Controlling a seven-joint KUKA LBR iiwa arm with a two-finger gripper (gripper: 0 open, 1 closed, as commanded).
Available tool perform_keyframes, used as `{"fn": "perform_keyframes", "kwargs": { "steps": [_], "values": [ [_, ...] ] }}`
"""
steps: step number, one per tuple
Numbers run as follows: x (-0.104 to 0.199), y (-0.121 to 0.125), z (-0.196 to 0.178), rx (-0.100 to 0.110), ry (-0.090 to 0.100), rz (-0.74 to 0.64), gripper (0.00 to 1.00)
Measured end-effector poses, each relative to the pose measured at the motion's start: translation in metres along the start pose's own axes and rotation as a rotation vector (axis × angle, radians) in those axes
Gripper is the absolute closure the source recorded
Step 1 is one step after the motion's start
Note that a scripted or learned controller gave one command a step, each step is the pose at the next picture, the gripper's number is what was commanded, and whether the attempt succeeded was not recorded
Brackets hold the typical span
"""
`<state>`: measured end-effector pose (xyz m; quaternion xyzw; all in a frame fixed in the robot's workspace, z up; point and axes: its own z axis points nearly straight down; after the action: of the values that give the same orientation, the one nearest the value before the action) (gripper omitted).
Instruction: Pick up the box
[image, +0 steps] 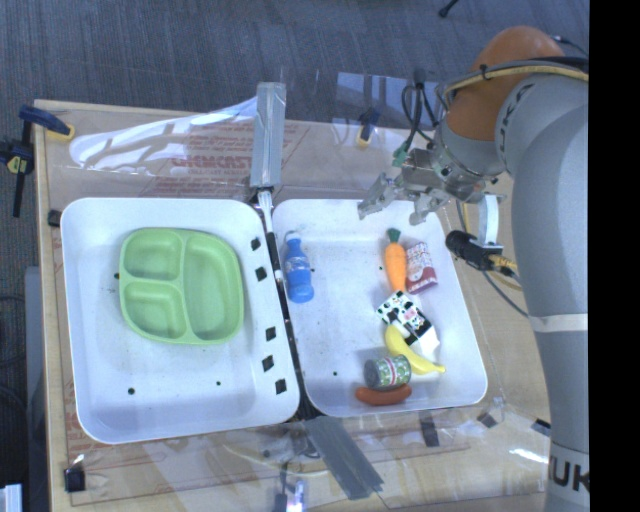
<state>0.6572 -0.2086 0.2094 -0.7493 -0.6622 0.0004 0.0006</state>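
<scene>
- Broadly, the arm fills the right of the camera view, its wrist bent over the far edge of the right bin, so any descent starts from the back rim and moves toward the near side.
- Left bin carries a green divided plate; it plays no part in this step and the divider between the bins marks the limit on that side.
- Right bin is crowded along its right half, while its left-centre floor lies bare; I judge that bare floor the safest lane for approach and retreat.
- Gripper hangs above the far rim with its fingers spread apart and nothing between them.
- Blue bottle lies just beside the divider, well apart from the target.
- Carrot lies touching or nearly touching the box on its left side, so a jaw lowered there would likely strike it.
- Cow-patterned carton sits near the box's near end, with a banana, a can and a sausage beyond it.
- Box, small and red-and-white, lies flat close to the bin's right wall; closing across its short ends looks better than across its flanks, since carrot and wall crowd those.
</scene>
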Motion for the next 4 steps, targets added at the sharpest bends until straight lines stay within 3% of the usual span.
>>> {"fn": "perform_keyframes", "kwargs": {
  "steps": [1,2,3,4],
  "values": [
    [0.01,-0.018,-0.034,0.001,0.001,0.002,0.0],
    [0.052,-0.007,0.08,0.004,0.0,-0.001,0.0],
    [0.084,-0.056,0.115,-0.006,-0.006,-0.109,0.0],
    [0.085,-0.057,0.106,-0.003,-0.005,-0.113,1.0]
  ]
}}
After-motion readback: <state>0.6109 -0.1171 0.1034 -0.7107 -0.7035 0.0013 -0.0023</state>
